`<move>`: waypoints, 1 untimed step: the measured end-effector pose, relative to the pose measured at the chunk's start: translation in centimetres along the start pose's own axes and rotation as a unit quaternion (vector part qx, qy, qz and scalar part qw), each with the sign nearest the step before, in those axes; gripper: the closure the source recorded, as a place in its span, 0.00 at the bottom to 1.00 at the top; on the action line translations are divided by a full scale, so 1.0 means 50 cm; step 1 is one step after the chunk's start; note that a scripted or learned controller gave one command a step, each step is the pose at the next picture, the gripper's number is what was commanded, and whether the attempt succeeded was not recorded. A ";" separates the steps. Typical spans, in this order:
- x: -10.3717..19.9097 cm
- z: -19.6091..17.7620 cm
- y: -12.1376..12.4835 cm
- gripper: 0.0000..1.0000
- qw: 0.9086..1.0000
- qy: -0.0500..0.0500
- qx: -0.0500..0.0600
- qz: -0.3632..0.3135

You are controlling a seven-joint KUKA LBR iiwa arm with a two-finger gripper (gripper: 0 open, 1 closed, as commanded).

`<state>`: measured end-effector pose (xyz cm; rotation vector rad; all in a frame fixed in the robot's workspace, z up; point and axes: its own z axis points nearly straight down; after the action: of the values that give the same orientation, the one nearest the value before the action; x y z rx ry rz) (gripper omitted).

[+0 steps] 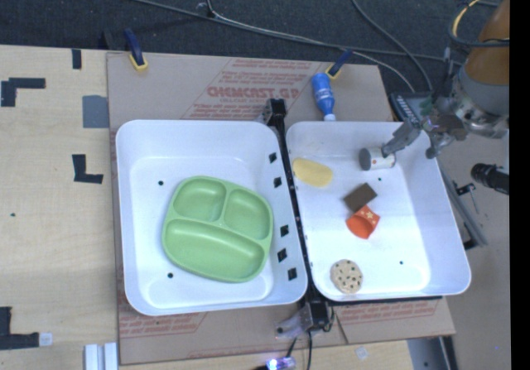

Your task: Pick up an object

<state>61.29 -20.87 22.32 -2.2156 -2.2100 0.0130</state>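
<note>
Arm over right bin's far-right edge, gripper low inside; can't tell jaw state or whether it has hold of anything.
L to R: 1 green divided plate in left bin, well left of jaws; in right bin: 1 yellow piece just left of jaws, 1 cookie well below, 1 brown block and 1 orange item close beneath. 1 blue bottle outside, up-left.

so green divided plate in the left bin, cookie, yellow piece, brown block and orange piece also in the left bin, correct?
Not quite. The green divided plate is in the left bin, but the cookie, yellow piece, brown block and orange piece lie in the right bin, as the camera view shows.
</note>
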 end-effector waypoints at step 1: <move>0.001 -0.017 0.006 0.00 1.000 -0.001 -0.007 -0.002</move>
<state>61.57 -20.80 23.19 -2.2193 -2.2224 0.0016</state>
